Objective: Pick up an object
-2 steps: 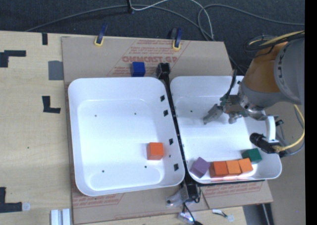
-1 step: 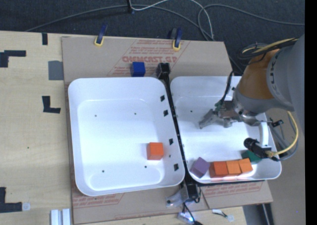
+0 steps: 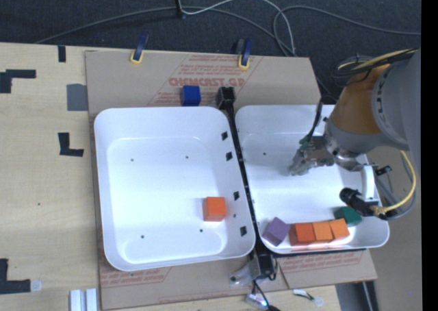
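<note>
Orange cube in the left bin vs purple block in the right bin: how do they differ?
The orange cube sits alone in the left bin; the purple block lies in the right bin, beside a row of orange blocks. The cube is orange, the block purple. Both are small and lie apart from the gripper.

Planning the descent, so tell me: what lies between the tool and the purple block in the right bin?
Bare white bin floor. In the camera view, nothing sits between the tool and the purple block in the right white bin.

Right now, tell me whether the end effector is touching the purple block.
Apart. The camera view shows the end effector above bare bin floor, with a clear white gap to the purple block near the right bin's front wall.
</note>
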Controlling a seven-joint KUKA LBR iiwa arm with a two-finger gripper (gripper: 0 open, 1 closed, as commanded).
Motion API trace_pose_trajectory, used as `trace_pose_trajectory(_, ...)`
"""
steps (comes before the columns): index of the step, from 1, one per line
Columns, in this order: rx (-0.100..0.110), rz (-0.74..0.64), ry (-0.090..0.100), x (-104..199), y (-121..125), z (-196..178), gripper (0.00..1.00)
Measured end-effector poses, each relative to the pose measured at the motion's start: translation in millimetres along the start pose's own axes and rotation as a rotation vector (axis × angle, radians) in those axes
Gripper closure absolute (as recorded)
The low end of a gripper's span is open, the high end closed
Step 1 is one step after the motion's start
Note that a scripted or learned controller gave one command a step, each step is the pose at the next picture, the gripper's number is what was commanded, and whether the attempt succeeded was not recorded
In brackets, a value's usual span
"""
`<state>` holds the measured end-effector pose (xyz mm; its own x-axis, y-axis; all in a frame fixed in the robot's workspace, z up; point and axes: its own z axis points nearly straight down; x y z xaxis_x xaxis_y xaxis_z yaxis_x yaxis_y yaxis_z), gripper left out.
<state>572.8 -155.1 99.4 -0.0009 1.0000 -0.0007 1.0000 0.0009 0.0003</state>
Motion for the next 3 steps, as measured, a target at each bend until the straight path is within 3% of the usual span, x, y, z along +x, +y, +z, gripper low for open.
trace_pose_trajectory(3, -0.003, 0.000, 0.000, 10.9, -4.5, -153.8, 1.00)
